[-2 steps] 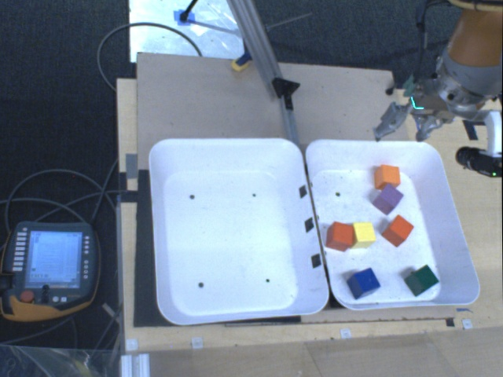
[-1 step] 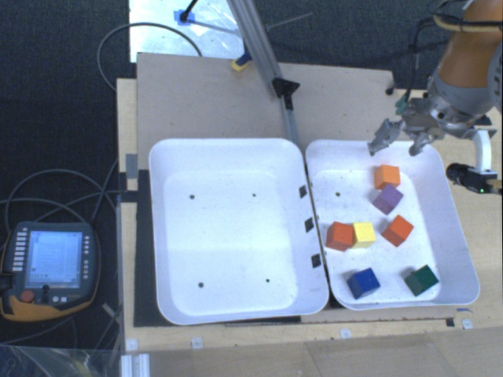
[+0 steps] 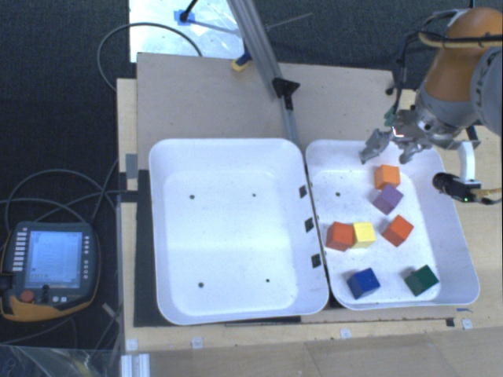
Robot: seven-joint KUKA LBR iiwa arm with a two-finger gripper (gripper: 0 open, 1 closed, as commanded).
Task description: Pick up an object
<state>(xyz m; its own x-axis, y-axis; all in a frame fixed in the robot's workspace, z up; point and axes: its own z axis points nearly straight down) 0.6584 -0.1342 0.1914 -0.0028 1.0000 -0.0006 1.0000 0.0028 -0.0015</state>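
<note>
My gripper (image 3: 391,151) hangs open over the far end of the right bin (image 3: 452,234), with nothing between its fingers. Just below it lies an orange block (image 3: 387,177), and a purple block (image 3: 387,199) sits right in front of that. Further toward the near side are an orange-red block (image 3: 398,230), a yellow block (image 3: 364,233) touching a red-orange block (image 3: 339,236), a blue block (image 3: 363,282) and a dark green block (image 3: 422,279).
The left bin (image 3: 228,226) lies beside the right one. A grey pole (image 3: 259,45) slants over the bench behind the bins. A teach pendant (image 3: 49,269) with cables rests on the floor at the left.
</note>
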